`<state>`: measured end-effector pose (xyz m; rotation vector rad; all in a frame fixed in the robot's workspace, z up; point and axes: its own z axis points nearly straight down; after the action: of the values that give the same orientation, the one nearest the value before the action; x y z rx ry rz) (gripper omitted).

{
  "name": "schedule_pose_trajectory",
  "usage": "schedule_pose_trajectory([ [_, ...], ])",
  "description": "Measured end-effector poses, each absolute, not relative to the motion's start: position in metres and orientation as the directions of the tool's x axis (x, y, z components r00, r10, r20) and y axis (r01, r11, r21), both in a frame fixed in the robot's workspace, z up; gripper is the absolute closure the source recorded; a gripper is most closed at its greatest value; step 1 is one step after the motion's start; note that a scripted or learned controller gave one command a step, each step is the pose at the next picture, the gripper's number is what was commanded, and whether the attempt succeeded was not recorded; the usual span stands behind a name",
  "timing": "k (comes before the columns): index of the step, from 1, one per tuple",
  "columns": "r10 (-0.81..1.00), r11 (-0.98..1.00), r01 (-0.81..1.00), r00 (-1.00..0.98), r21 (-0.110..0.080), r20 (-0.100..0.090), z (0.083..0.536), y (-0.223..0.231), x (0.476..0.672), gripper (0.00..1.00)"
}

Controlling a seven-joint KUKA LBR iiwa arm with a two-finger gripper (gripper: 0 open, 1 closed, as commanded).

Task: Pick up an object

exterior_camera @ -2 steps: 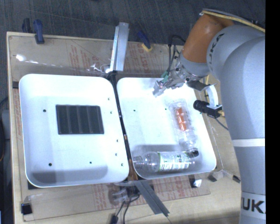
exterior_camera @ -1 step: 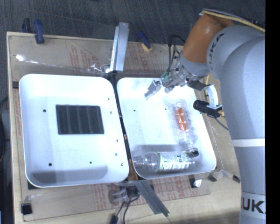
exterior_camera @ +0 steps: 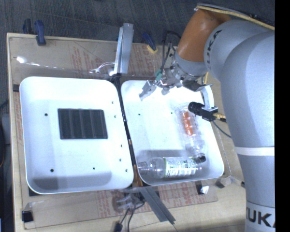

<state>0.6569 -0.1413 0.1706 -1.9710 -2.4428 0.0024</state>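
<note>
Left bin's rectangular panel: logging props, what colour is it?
Dark grey panel with vertical ribs, in the camera view.

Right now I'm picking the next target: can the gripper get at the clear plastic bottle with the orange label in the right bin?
Probably yes. The gripper hangs over the right bin's far end, and the clear plastic bottle with the orange label lies uncovered nearby, though close beside the arm's side wall.

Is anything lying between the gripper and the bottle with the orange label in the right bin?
Nothing visible: bare white bin floor separates the gripper from the orange-label bottle. The second bottle lies beyond it, along the near wall.
</note>
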Motion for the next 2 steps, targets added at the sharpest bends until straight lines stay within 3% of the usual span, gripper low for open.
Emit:
schedule_pose_trajectory([
  [1, 0.966, 0.258, 0.966, -0.258, 0.000, 0.000, 0.147, -0.195, 0.657, 0.00],
  [2, 0.956, 0.293, 0.956, -0.293, -0.002, 0.001, 0.124, -0.209, 0.625, 0.00],
])
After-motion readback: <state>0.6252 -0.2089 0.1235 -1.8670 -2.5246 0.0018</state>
